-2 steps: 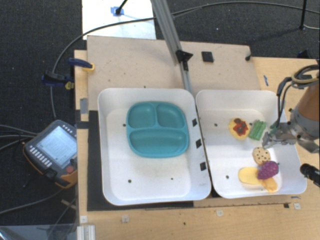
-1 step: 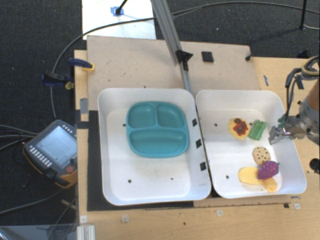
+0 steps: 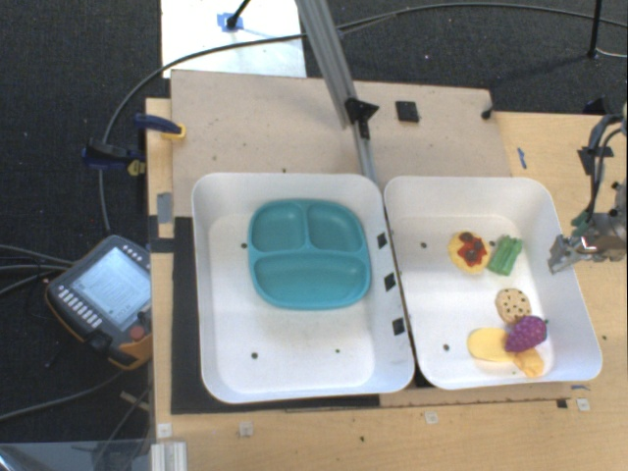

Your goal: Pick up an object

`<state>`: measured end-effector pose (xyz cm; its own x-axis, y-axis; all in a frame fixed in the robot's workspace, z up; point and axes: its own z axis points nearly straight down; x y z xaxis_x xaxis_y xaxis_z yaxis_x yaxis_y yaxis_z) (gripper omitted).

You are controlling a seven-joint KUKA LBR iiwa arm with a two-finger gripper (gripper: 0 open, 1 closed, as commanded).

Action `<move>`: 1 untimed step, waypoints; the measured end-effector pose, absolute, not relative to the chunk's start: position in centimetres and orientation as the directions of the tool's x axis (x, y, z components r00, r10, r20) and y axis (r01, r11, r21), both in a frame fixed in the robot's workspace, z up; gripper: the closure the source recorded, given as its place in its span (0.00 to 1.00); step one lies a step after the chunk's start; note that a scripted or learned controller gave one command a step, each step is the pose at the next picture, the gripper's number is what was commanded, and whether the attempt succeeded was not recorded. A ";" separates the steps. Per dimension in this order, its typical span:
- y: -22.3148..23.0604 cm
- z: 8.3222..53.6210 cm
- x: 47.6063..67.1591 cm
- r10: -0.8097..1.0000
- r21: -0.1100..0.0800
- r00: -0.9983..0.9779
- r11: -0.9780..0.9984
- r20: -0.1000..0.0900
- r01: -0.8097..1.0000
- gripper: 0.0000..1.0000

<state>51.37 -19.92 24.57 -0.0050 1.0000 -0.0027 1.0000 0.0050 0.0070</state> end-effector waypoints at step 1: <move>-13.5 24.2 52.0 1.000 0.002 -0.012 0.012 0.002 1.000 1.00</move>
